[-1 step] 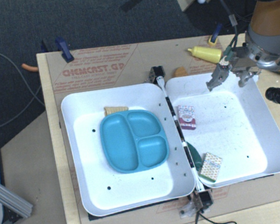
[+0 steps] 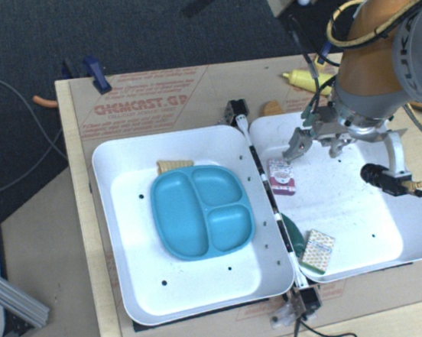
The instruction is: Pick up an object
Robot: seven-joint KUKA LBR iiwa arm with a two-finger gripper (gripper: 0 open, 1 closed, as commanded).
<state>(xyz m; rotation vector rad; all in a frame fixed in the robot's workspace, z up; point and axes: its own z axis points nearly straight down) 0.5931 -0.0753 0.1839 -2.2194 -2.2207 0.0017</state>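
The pincer [image 2: 317, 144] hung over the upper part of the right bin [image 2: 407, 250], at the end of the grey arm [image 2: 410, 37] with its orange band [image 2: 372, 42]. How it stood, apart or together, could not be told from above, and nothing showed gripped in it. Just beside it, to the left, a small packet with a pink label [image 2: 281, 177] lay against the bin's left wall. Farther down the same wall sat a patterned sachet [image 2: 318, 251], leaning on a dark green object [image 2: 291, 230]. In the left bin [image 2: 124, 214] lay a blue divided plate [image 2: 201, 210], with a tan cracker-like piece [image 2: 174, 165] touching its upper edge. Both bins rested on the surface [image 2: 148, 99].
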